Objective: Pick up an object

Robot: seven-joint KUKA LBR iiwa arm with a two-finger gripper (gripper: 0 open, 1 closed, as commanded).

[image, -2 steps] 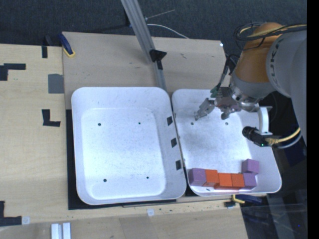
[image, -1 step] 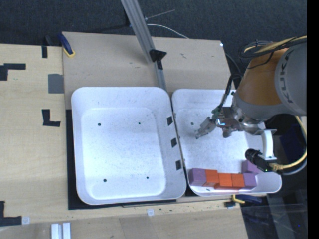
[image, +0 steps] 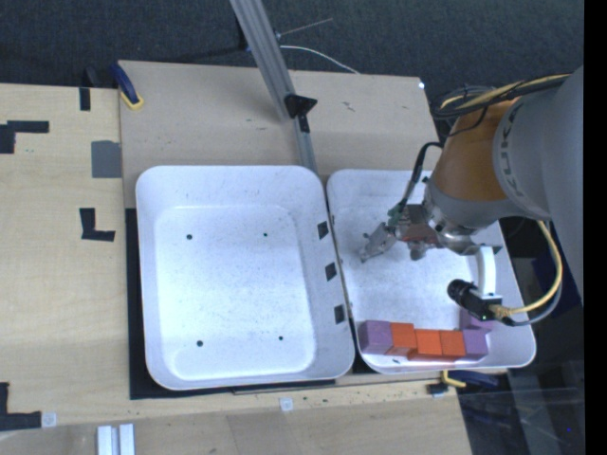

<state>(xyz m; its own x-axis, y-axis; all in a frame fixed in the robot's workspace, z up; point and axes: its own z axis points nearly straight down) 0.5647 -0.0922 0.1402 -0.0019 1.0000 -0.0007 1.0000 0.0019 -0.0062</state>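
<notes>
A row of blocks (image: pixel 427 340) lies along the near wall of the right bin (image: pixel 379 192), purple at both ends and orange between, its long axis running left to right across your view. The blocks sit touching one another and pressed close to the bin's front rim, with a further purple block at the right end partly behind a black fitting on the arm.

From where you watch, the row lies below and slightly right of the gripper (image: pixel 375 245), nearer the bottom of the frame and well apart from it. The gripper hangs over the bare middle of the right bin, its grey fingers pointing left toward the divide between the bins. Whether they stand wide or closed you cannot tell from this angle; nothing shows between them.

The coming move, by this picture, calls for a shift toward the near wall, and that wall may crowd one finger. The left bin (image: pixel 152 254) sits alongside on the worktop (image: pixel 57 282).
</notes>
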